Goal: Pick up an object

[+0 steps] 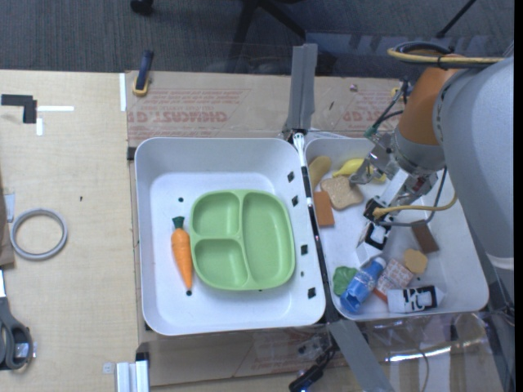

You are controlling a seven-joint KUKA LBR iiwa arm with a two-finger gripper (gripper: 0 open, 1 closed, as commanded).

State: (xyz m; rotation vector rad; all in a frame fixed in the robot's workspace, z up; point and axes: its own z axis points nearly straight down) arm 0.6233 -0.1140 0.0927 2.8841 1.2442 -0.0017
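Observation:
My gripper hangs low over the back of the right bin, under the orange-banded wrist. It is right beside a yellow banana and just behind a slice of toast. Nothing shows between its fingers. In the same bin lie an orange block, a tan piece, a brown block, a green lump, a blue bottle, a small packet and a white bottle.
The left bin holds a green divided plate with a toy carrot to its left. A grey ring lies on the bench at far left. The arm's grey body covers the right bin's right side.

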